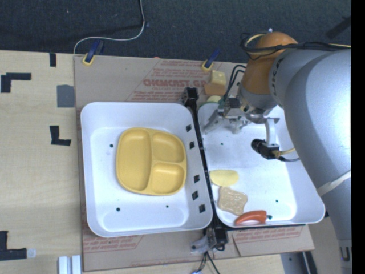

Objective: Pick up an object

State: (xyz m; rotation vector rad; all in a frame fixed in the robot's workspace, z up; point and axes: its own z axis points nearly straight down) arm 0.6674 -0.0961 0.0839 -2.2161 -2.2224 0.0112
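A single fixed camera looks down at a slant on the tabletop, far enough back to take in both white bins side by side. The grey arm enters from the frame's right, looming large.

Two white bins sit side by side on a cardboard sheet.
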